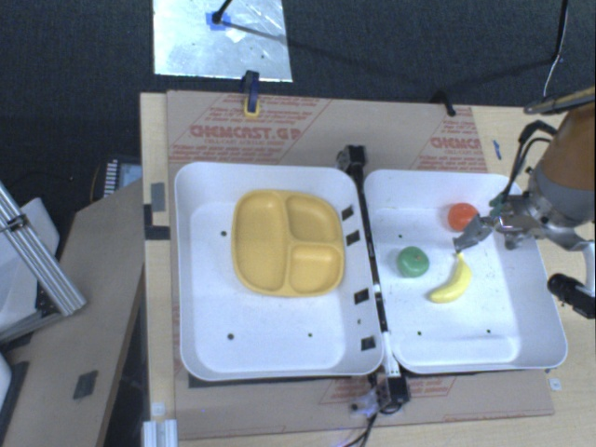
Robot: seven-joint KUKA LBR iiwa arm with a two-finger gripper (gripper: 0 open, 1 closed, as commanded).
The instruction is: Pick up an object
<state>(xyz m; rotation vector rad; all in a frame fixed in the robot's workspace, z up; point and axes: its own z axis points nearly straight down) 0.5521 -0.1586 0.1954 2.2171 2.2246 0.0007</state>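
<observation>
Three small objects lie in the right bin (494,354): an orange-red ball (459,216) near the back, a green round piece (413,262) to its lower left, and a yellow banana (452,282) just right of the green one. My gripper (477,232) comes in from the right and hangs low over the bin. It sits right beside the orange-red ball and just above the banana's upper end. Nothing can be seen held in it.
The left bin (209,338) holds a yellow divided plate (286,242). A black hinge strip (366,250) runs between the two bins. The arm's orange band and grey wrist (568,180) stand over the right bin's far right edge. Cardboard (307,128) lies under both bins.
</observation>
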